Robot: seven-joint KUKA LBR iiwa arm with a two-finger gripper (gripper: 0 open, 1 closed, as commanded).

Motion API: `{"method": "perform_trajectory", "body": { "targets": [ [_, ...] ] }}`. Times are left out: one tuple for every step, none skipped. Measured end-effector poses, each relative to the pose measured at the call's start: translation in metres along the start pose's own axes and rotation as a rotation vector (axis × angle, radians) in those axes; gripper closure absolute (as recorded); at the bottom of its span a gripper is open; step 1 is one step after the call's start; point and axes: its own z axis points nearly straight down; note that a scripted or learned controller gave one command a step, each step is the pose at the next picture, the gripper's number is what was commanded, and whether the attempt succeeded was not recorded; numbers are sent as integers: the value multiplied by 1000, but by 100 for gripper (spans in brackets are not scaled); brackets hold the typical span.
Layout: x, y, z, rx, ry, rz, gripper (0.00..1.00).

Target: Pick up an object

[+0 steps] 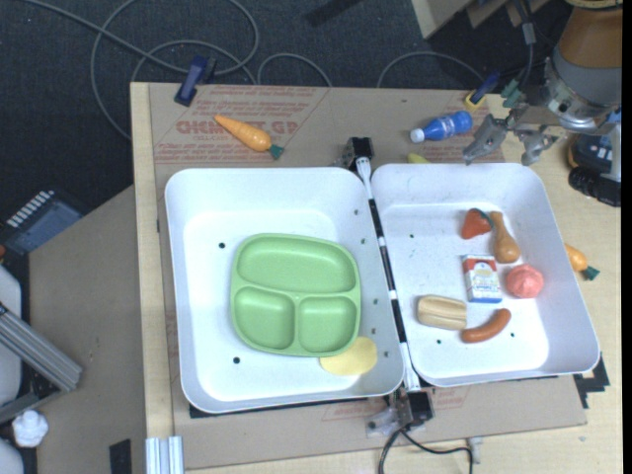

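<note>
The right bin (434, 354) holds a red strawberry-like piece (475, 223), a tan drumstick (504, 238), a small red-and-white carton (481, 277), a pink ball (524, 281), a bread roll (440, 312) and a brown sausage (485, 326). My gripper (509, 144) hangs above the far rim of this bin, at the top right, with its two fingers spread apart and nothing between them. It is well clear of all the items.
The left bin (197, 363) holds a green divided plate (294, 292) and a yellow slice (348, 359). On the bench lie a toy carrot (247, 133), a blue bottle (443, 126), a blue clip (192, 80) and a small carrot (577, 260).
</note>
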Motion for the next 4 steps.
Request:
{"method": "perform_trajectory", "body": {
  "targets": [
    [-59,3,67,4,0,2,0],
    [-60,-28,166,2,1,1,0],
    [-21,-60,165,1,1,0,0],
    [-22,-59,154,-2,-1,1,100]
  ]
}}
